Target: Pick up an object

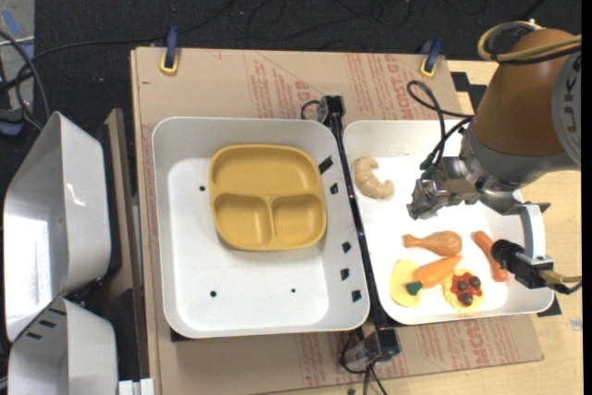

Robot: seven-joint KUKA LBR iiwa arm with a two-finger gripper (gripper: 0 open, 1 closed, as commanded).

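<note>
In the right bin (398,136) lie several toy foods: a beige croissant (373,178), a chicken drumstick (433,242), a large carrot (436,271) across a yellow piece (402,284), a small carrot (487,253) and a pizza slice with red and dark toppings (464,288). My gripper (424,200) hangs over the middle of this bin, just above the drumstick and to the right of the croissant. Nothing shows between its fingers.
The left bin (176,199) holds a yellow divided plate (268,197). A black divider (350,208) runs between the bins. White containers (51,227) stand off the bench's left side. Cables trail from the arm over the right bin's far edge.
</note>
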